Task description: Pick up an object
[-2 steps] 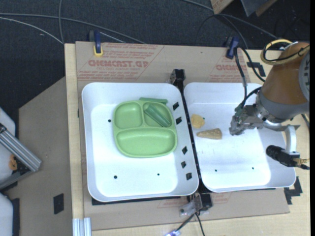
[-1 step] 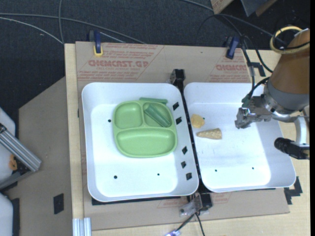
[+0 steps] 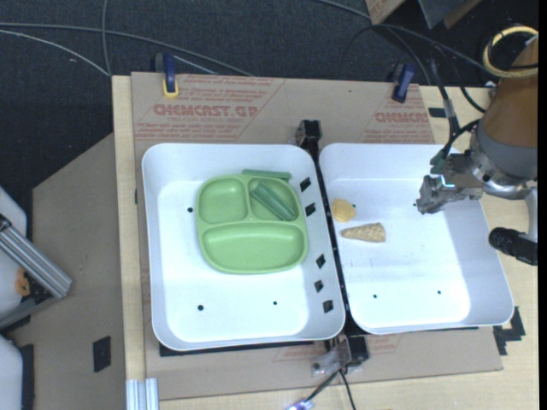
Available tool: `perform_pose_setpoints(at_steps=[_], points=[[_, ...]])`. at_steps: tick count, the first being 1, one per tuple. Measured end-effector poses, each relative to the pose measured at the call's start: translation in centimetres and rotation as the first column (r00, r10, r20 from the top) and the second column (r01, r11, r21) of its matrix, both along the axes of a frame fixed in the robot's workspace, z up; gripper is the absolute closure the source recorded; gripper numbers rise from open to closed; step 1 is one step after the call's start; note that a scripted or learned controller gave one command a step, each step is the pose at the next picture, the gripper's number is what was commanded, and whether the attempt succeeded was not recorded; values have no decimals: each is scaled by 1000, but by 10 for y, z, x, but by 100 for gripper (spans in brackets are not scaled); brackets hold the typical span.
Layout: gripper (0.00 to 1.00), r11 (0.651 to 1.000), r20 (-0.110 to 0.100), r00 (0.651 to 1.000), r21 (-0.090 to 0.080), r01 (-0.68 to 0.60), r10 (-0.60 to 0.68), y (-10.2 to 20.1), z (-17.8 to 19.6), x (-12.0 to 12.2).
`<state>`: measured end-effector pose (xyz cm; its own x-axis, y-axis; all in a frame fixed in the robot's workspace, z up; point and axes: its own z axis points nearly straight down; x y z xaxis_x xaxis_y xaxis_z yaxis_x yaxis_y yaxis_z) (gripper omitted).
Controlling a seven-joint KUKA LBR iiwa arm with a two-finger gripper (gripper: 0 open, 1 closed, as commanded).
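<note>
The grey arm with its orange band reached in from the right, and its two-finger gripper point(image 3: 430, 202) hung over the right-hand shallow white bin point(image 3: 444, 310), near that bin's right side. Nothing showed between its tips; whether they were spread or closed could not be told. Well apart from it, toward the bin's left wall, lay a small round yellow piece point(image 3: 343, 210) and, just beside it, a tan cone-shaped piece point(image 3: 364, 232) on its side. The left-hand white bin point(image 3: 171, 297) held a green divided plastic plate point(image 3: 248, 248) with a darker green oblong object point(image 3: 273, 198) in its upper right compartment
</note>
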<state>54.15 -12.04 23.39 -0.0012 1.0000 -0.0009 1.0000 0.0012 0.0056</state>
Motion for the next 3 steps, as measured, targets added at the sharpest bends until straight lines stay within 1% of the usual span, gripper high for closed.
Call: perform_pose_setpoints(at_steps=[1,2,3], points=[[100,1000,-3,1000,3,-6,6,54,9,16],[100,1000,-4,1000,2,-5,5,104,-3,40],[100,1000,-3,1000,2,-4,4,146,-2,54]])
